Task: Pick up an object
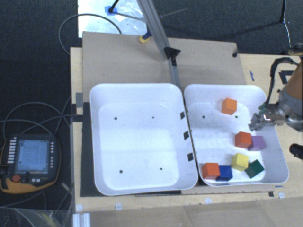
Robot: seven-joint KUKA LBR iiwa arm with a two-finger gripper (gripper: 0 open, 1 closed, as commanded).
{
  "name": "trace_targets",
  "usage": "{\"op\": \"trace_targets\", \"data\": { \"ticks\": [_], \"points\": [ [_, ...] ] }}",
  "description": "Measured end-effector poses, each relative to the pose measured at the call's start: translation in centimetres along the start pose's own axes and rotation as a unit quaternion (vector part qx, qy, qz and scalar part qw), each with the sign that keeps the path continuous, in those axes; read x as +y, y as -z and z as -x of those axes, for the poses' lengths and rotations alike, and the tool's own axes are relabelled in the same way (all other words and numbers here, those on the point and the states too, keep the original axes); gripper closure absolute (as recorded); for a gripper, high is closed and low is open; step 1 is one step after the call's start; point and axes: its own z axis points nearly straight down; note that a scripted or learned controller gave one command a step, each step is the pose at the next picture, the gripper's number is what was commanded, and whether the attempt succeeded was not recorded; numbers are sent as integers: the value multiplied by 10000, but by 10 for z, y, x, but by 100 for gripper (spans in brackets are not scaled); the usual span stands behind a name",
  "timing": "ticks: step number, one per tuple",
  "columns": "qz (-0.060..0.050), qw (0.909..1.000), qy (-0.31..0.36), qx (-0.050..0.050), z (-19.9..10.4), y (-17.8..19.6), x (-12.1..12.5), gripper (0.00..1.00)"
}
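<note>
Two white bins sit side by side on the bench; the left bin (137,136) has bare floor, and the right bin (208,126) carries all the blocks. An orange block (228,106) lies near the right bin's far side, apart from the rest. A red block (243,139) sits toward the right wall, with a purple block (258,143) touching or just beside it on its right. Nearer the front edge, a yellow block (239,161) stands just beside a green block (254,168), which lies tilted in the front right corner. At the front left of that bin a second orange cube (210,170) touches a blue block (225,172). The arm (293,98) comes in from the right, and its gripper (259,120) hovers over the right bin's right rim, just above the red and purple blocks and between them and the lone orange block. No block is seen between its tips; whether they are apart or together cannot be told from this angle. A teach pendant (29,162) lies on the floor to the left of the bench, with cables looping around it.
</note>
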Motion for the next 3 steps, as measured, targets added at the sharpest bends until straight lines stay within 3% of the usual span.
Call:
{"op": "trace_targets", "data": {
  "ticks": [1,3],
  "points": [
    [-7,10000,-2,2,1,38,2,100],
    [-30,10000,34,27,-120,37,16,100]
  ]
}}
